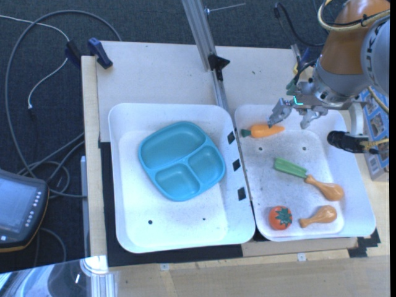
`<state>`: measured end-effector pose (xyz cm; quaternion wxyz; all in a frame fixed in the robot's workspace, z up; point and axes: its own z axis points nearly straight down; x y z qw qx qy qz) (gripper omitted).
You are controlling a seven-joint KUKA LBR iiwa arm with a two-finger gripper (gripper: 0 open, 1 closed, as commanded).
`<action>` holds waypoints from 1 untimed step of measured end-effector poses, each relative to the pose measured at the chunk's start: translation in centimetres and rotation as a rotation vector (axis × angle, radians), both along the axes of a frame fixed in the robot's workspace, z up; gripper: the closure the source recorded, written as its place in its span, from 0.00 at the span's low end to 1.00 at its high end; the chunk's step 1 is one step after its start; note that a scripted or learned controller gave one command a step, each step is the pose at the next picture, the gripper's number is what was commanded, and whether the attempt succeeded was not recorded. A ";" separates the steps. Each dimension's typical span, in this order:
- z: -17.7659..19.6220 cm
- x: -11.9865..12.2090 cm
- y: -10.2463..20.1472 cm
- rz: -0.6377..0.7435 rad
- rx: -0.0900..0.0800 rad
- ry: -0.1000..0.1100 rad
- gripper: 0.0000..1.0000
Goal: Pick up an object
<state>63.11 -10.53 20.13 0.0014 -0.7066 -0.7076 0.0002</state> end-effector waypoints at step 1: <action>-5.4 0.9 -0.1 0.000 -0.001 0.005 0.00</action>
